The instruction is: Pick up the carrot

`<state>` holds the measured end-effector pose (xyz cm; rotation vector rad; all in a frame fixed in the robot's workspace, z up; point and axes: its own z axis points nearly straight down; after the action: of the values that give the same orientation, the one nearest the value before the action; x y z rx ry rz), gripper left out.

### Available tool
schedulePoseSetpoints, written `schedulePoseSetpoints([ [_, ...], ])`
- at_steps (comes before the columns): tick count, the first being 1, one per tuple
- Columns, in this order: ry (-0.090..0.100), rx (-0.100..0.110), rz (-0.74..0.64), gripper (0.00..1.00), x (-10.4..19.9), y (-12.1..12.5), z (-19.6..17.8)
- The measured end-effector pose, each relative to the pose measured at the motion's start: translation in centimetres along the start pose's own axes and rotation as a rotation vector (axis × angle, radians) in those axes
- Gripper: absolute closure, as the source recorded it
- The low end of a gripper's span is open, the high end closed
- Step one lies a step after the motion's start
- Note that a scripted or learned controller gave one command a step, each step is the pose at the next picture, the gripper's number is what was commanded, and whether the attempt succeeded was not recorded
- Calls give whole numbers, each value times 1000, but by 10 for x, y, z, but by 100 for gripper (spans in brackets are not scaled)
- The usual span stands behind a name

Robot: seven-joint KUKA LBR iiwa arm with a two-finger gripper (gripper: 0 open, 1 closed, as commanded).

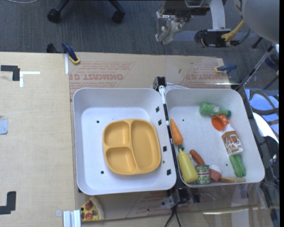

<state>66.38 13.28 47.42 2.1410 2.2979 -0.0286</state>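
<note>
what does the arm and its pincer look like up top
The pincer is a pale grey metallic block with short fingers. Behind it sits a white arm link and a black cylindrical fitting with a yellow cable looped beside it.

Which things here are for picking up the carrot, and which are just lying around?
For the job:
carrot
hand

Just lying around:
yellow plate
yellow bottle
green bottle
small can
toy pizza slice
</note>
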Motion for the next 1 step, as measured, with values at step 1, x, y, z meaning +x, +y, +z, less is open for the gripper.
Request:
schedulePoseSetpoints([
  [1,0,0,0,0,0,0,0],
])
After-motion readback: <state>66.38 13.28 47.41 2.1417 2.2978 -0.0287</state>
